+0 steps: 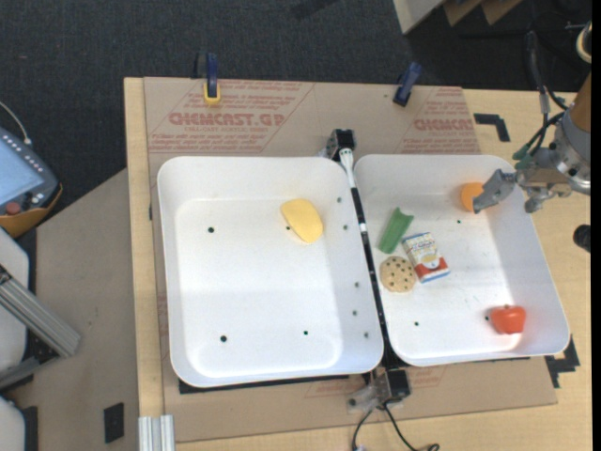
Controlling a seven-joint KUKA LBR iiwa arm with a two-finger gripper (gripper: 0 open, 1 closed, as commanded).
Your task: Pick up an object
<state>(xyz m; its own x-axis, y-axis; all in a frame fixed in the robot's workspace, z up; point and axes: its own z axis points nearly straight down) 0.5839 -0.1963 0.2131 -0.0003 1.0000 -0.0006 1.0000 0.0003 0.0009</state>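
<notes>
The gripper [515,192] sits at the upper right of the right bin [545,280], above its far corner. 2 fingers are visible, spread apart with a clear gap and nothing between them. One finger [492,191] lies just beside the orange object [470,195], which rests at 9 o'clock from the gripper, close to the bin's far wall. Whether finger and object touch cannot be told.

Other contents of the right bin:
1. A green object [395,230], lying at a tilt, at 8 o'clock from the gripper, near the bin's left wall.
2. A small carton [427,256], red and white, just beside the green object at its 5 o'clock.
3. A round cookie [398,274], touching or nearly touching the carton's left edge.
4. A red object [508,319] at 6 o'clock from the gripper, near the bin's near right corner, well apart from the rest.

The left bin [188,280] holds 1 yellow object [303,220] in its far right part.

Both bins rest on a cardboard sheet [282,111], held at its far edge by 2 clamps [210,75].
</notes>
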